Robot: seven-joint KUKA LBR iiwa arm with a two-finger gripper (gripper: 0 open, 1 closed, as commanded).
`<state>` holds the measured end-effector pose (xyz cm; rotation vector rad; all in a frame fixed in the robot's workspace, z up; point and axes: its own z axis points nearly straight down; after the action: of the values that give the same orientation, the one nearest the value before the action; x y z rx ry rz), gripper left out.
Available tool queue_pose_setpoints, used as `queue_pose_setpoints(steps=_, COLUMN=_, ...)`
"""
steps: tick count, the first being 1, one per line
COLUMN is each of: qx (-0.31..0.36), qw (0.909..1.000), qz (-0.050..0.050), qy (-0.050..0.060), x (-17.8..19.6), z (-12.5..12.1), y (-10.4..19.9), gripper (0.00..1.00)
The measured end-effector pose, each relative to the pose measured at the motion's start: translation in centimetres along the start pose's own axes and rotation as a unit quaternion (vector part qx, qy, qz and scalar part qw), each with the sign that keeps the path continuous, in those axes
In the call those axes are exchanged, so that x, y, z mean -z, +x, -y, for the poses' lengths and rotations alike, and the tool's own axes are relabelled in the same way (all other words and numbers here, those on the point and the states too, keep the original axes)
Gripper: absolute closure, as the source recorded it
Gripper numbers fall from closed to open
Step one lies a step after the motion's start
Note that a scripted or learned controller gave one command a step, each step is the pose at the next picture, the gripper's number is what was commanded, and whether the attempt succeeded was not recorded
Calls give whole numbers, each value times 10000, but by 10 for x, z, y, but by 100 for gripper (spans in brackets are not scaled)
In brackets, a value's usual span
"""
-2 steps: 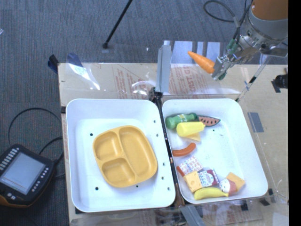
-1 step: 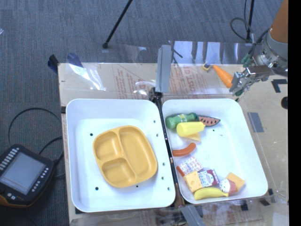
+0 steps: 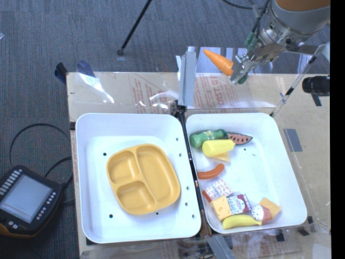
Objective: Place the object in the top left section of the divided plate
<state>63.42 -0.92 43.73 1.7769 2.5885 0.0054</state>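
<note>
Orange carrot (image 3: 218,61) between fingers (image 3: 241,69) (raised), beyond right bin (image 3: 280,139)

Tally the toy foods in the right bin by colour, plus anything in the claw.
Green: 1
Yellow: 4, corn, cheese, banana, wedge
Red: 3, sausage, watermelon, packet
Red-white: 1
Orange: 2, block, carrot in the claw
Total: 11

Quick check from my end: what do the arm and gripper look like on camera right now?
The arm is grey metal with an orange band above the wrist. The gripper is a small, dark grey two-finger unit with silver hardware and a green part. Dark cables run beside the wrist.
</note>
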Motion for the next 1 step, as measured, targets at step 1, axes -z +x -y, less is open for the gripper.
queue_pose_setpoints(steps=1, qx=-788, qw=9969, qz=-8, qy=58, x=-39, z=-53, y=112, gripper=100)
